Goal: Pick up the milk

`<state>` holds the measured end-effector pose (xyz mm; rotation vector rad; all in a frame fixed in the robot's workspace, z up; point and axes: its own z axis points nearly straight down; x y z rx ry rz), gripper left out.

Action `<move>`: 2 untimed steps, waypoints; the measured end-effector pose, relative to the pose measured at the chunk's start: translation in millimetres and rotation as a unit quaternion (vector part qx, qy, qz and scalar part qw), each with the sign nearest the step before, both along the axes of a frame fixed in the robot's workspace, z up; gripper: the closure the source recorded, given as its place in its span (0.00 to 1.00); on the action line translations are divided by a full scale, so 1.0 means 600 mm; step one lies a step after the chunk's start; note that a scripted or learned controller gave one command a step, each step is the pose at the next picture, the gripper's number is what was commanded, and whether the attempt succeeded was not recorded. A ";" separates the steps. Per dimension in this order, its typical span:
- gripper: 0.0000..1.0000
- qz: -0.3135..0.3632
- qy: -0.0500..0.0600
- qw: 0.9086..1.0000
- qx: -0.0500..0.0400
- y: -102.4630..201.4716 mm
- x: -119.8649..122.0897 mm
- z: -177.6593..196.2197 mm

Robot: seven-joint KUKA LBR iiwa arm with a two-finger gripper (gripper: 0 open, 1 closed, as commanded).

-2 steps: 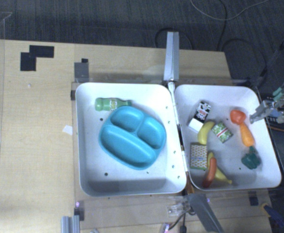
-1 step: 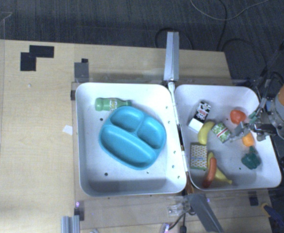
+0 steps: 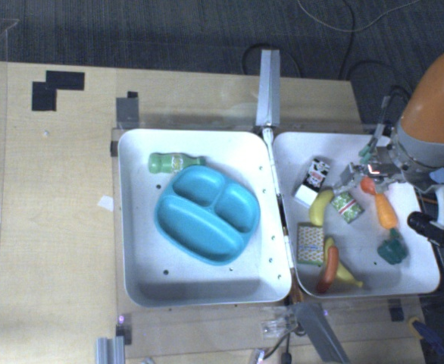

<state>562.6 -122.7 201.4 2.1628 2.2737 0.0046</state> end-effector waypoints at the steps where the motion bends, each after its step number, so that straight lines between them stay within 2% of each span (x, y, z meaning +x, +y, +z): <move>1: 0.00 0.103 -0.001 0.995 0.000 0.065 0.124 -0.098; 2: 0.00 0.089 -0.004 0.996 -0.001 0.050 0.138 -0.187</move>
